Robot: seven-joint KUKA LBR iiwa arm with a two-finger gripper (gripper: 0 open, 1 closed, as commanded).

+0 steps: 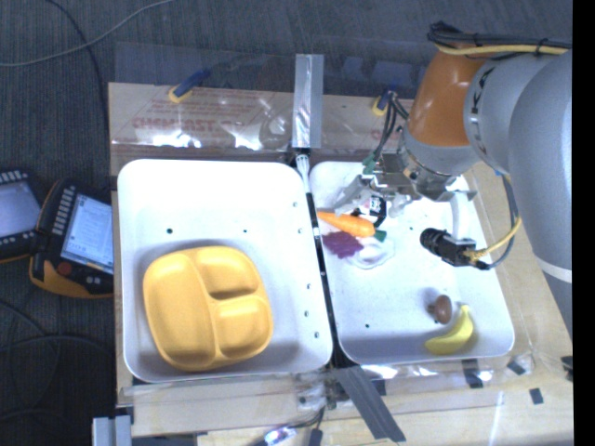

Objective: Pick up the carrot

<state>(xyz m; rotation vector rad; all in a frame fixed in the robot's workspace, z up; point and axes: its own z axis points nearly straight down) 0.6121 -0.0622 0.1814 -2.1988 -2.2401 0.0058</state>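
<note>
Pincer: low over the right bin, near its back left corner; whether spread or closed cannot be told. Carrot: just below the pincer, lying flat in the same bin, long axis nearly crosswise, thin end toward the divider, thick end under the pincer. Purple piece: just in front of the carrot. Banana and brown item: farther forward, front right. Left bin: holds a yellow tray. Table: brown board; dark carpet around.

Orange tapered carrot; purple soft lump beside it; yellow curved banana; yellow divided plastic tray sat in white left bin.
</note>
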